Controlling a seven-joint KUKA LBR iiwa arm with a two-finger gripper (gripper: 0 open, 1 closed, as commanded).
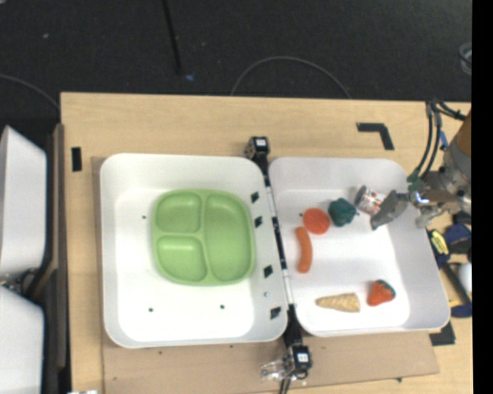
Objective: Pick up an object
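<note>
We record a surface (230,121) bearing two bins; the left bin (123,302) holds a green plate (204,236). The right bin (411,302) holds small toys. The pincer (388,210) hangs at its far right edge, state unclear; a green toy (342,212) lies just leftward, nearest.

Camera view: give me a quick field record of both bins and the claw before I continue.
left bin: green divided plate
right bin: round orange piece, dark green piece, orange sausage shape, tan cone, strawberry
claw: over the right bin's far right part, beside the dark green piece
held: nothing seen between the fingers
</note>
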